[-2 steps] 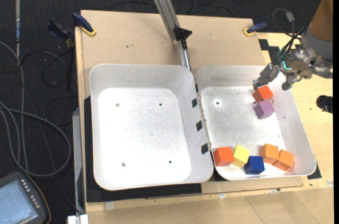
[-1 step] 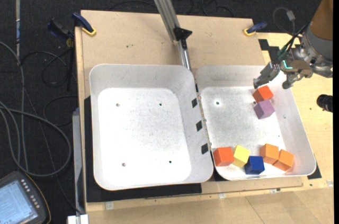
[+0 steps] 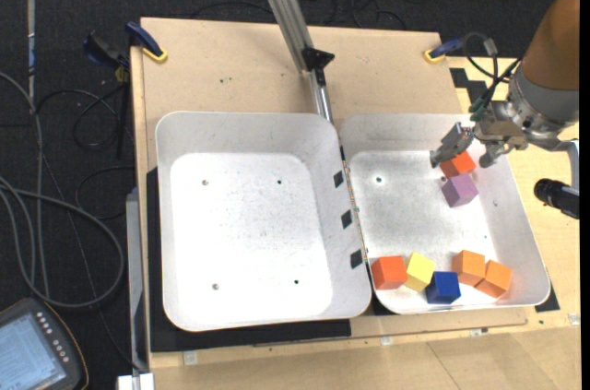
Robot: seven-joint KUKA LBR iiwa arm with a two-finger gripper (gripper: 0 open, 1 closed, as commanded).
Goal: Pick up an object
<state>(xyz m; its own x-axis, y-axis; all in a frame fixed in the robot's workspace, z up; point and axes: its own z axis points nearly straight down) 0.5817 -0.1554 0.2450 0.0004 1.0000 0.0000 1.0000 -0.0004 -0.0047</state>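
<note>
My gripper (image 3: 467, 155) hangs over the upper right part of the right bin (image 3: 406, 195), with its two dark fingers spread apart. An orange-red block (image 3: 458, 164) lies just below and between the fingertips, closer to the left finger; the fingers do not look closed on it. A purple block (image 3: 459, 189) touches its near side. Along the front wall of that bin sit an orange block (image 3: 389, 271), a yellow block (image 3: 419, 270), a blue block (image 3: 444, 287) and two more orange blocks (image 3: 483, 271).
The left bin (image 3: 244, 218) stands beside the right one, with black clips along the shared rim. A slanted metal pole (image 3: 286, 1) runs down to the bins' back junction. Clamps sit on the bench's back corners.
</note>
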